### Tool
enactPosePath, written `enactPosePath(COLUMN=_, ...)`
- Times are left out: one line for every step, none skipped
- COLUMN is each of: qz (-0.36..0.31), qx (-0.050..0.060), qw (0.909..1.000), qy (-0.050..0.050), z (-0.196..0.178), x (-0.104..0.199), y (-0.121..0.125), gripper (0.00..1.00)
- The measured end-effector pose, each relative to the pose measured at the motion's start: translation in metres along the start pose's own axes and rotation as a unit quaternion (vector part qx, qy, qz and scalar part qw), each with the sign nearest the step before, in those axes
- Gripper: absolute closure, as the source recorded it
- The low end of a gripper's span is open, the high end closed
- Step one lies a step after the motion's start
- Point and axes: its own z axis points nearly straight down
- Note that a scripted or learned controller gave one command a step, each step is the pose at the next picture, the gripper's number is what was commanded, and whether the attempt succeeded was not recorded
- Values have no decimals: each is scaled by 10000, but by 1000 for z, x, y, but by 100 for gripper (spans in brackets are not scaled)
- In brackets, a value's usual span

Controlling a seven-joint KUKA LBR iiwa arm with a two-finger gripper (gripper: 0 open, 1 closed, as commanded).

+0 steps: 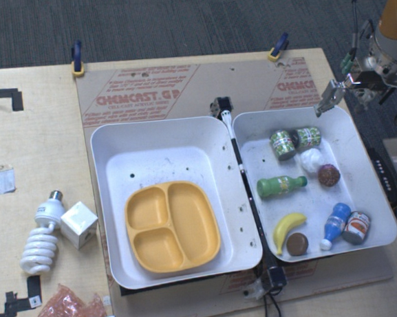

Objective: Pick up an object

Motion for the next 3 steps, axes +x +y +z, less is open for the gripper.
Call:
enactPosePath(qz=8, qx=-3, qw=10000, qy=0, z=127, x=-32, y=-7, gripper=0)
enactPosePath(qz=1, qx=-2, qw=10000, qy=2, z=196, x=-1, y=-23, gripper=0)
enactPosePath(qz=14, qx=-12, qw=10000, qy=-2, z=186, x=-2, y=-23, gripper=100)
